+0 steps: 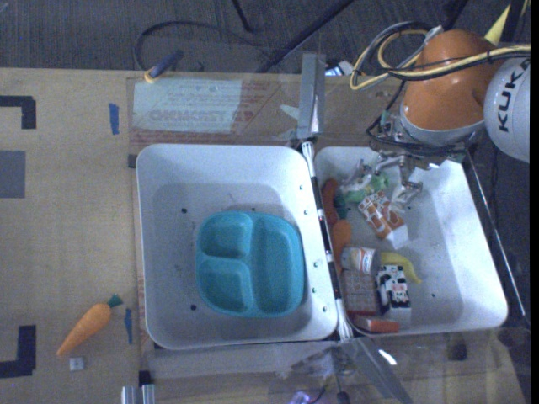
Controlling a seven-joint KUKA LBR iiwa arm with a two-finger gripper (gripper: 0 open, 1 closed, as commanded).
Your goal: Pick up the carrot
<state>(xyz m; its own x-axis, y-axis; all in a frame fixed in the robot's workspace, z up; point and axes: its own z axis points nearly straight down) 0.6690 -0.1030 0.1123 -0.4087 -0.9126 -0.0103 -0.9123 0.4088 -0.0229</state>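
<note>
- A carrot (pixel 84 327) is seen lying on the tabletop (pixel 67 225), outside the left bin (pixel 160 175), near its lower left corner.
- "KUK" can be read on the arm (pixel 509 108).
- Two white bins are counted; one blue plate (pixel 250 263) lies in the left one.
- The pincer (pixel 392 175) hangs over the right bin (pixel 455 259), well apart from the carrot; its state cannot be told.

I was looking at a robotics lab — not a home or a kitchen. The bench (pixel 67 183) was a plain wooden board with black corner marks (pixel 20 110) and bits of blue tape (pixel 113 118) stuck on it. Two white bins (pixel 160 183) sat clamped side by side, and loose yellow cables (pixel 396 53) ran over the grey-and-orange arm (pixel 450 74). Behind the bench I saw dark carpet (pixel 101 7) and thin black stand legs (pixel 320 23) — test equipment.
</note>
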